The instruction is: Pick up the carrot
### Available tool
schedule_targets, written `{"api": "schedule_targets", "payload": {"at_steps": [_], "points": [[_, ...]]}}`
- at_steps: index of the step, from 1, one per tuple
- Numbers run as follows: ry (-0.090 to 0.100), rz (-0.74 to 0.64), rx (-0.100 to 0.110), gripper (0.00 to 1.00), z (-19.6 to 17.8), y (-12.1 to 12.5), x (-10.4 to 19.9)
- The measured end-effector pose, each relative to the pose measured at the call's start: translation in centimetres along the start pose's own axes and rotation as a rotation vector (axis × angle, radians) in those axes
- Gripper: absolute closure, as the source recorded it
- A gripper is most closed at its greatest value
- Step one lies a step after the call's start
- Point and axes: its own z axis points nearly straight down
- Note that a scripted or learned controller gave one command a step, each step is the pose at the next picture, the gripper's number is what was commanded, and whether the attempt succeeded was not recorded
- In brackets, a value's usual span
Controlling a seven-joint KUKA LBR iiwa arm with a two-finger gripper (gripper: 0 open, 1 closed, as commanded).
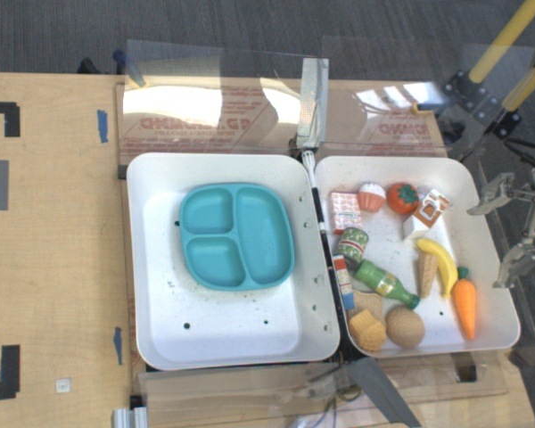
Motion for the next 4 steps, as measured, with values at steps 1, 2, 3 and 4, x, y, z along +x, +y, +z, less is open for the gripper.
{"api": "schedule_targets", "payload": {"at_steps": [1,2,3,4], "points": [[0.011,-0.136,-0.006,0.0,12.1,-2.1,3.1],[-0.004,-0.11,0.0,0.0,18.8,0.6,2.2],[-0.005,-0.226,0.0,0.0,18.8,5.4,2.1],[-0.018,-0.228,0.004,1.0,17.5,5.5,1.6]]}}
